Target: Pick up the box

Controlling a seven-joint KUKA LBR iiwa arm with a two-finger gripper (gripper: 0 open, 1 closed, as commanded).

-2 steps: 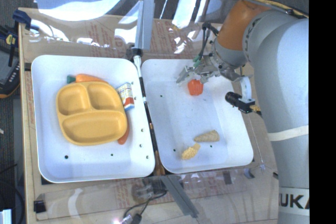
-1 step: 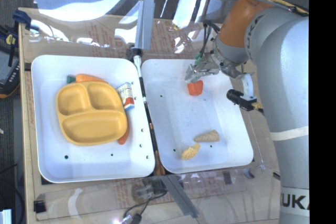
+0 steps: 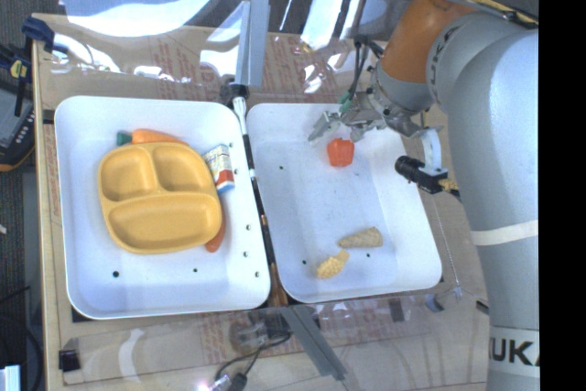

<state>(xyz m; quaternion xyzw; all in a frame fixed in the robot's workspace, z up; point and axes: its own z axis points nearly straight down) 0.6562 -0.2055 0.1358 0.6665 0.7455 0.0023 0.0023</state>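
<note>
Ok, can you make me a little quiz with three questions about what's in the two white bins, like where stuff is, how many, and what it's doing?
1. Where is the small box?
A. In the left bin, beside the yellow tray
B. In the right bin, beside the red thing
C. On the floor

2. How many pale yellow food pieces lie near the front of the right bin?
A. None
B. Two
C. Five

3. What is the yellow tray doing?
A. Standing on its edge
B. Hanging from the arm
C. Lying flat in the left bin

Answers:
1. A, since the box sits at the tray's right edge, by the wall between the bins.
2. B, one piece and another piece lie close together.
3. C, its three compartments face up.
</note>
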